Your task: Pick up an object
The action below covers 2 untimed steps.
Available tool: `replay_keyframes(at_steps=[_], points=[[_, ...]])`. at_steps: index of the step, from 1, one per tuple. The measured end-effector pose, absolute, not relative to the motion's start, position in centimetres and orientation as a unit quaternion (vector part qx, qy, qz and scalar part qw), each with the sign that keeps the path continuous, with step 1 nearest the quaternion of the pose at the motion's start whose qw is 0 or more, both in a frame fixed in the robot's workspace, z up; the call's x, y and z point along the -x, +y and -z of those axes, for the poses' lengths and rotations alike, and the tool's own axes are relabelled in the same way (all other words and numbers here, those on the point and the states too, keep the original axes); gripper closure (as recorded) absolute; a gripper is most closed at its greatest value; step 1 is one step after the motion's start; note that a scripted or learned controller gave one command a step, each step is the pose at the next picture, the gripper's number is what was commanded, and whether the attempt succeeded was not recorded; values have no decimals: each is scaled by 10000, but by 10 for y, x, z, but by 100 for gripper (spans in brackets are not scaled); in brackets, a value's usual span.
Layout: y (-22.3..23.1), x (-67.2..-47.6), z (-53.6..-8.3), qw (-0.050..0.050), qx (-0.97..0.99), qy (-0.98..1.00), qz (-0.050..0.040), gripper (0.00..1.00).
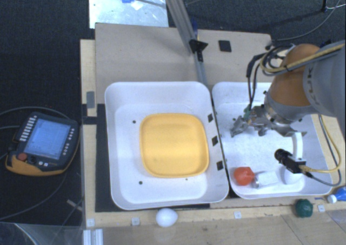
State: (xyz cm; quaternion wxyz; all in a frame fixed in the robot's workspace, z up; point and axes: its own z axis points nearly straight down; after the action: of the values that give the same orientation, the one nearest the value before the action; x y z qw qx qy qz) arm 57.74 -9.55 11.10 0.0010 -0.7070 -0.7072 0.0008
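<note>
Lying at the near edge of the bench, outside the bins, are a small white egg-shaped object (166, 217) below the left bin and a dark green ball (303, 207) below the right bin's near right corner. Beside the green ball, at the picture's edge, a small blue and white thing (335, 197) can be seen, too small to tell what it is.

Inside the shallow white right bin (227, 98), close to its near wall, a small red rounded object (243, 176) rests on the floor. Just beside it on the right lies a white piece (268, 178) that is hard to make out against the white plastic.

Farther in, the two-finger gripper (240, 126) of the grey arm (324, 84) hangs over the middle of this bin, well apart from the red object. Its metal tip points to the left, toward the wall between the bins. I cannot tell how far it is open, and nothing is seen in it. The orange band (289, 90) sits above the wrist, with black cables looping over it.

In the shallow white left bin (121, 184) a yellow square plate with rounded corners (174, 144) lies flat in the middle.

On the dark floor at the left rests a handheld control pendant with a blue screen (43, 142). At the far side, a grey metal pole (181, 14) slants over the brown board.
</note>
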Motion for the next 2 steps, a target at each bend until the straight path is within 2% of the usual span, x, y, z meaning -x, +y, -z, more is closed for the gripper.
replay_keyframes(at_steps=[1, 2], points=[[-96, -579, -123, -5, 7072, -7071, 6, 100], [-98, -587, -183, -21, 7069, -7073, 17, 100]])
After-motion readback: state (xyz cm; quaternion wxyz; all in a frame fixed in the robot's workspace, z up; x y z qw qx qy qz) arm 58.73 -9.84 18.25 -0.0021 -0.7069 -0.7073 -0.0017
